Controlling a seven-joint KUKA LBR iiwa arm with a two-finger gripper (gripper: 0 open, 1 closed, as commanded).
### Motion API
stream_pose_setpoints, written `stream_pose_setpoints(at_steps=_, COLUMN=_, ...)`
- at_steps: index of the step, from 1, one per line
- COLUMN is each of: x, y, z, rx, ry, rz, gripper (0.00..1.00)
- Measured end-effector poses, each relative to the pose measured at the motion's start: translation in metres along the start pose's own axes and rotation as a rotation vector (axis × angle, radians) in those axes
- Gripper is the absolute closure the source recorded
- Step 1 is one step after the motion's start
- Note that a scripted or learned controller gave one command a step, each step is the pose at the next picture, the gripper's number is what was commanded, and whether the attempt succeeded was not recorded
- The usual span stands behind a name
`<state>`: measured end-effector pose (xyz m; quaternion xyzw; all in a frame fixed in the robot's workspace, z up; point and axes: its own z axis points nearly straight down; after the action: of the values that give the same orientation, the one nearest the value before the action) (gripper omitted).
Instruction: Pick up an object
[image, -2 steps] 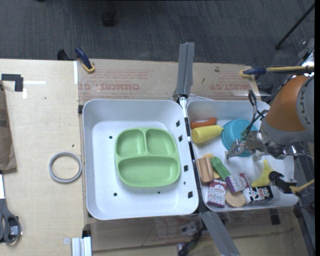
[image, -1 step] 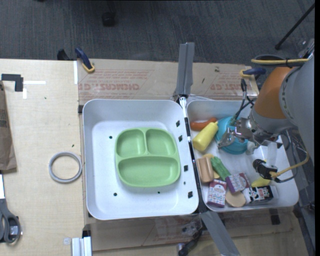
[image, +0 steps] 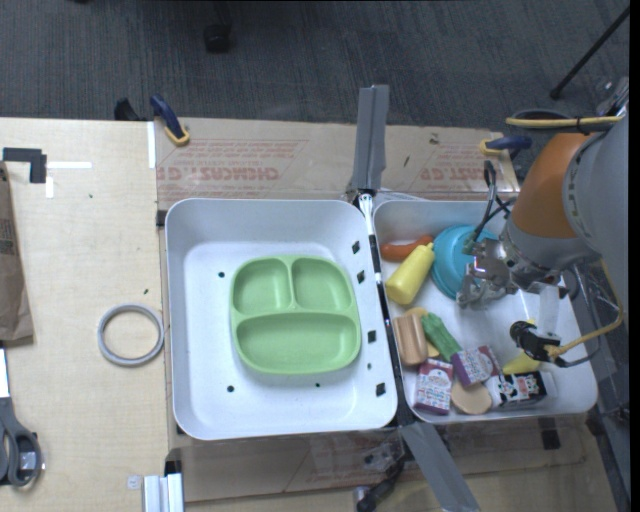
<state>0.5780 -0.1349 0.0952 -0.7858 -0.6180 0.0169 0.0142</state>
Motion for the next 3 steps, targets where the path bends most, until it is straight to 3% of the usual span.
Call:
stream_pose_setpoints(at_steps=1, x=-0.054, y=-0.015, z=-0.017, rx=-0.039, ry=0.011, rz=0.166, gripper=1.0)
stream_pose_setpoints(at_steps=2, x=-0.046, y=-0.062, z=0.008, rx=-0.037, ry=0.013, rz=0.222, gripper=1.0)
stream_pose_setpoints(at_steps=3, x=-0.045, y=-0.061, z=0.008, rx=-0.038, ry=0.014, rz=0.221, gripper=0.0)
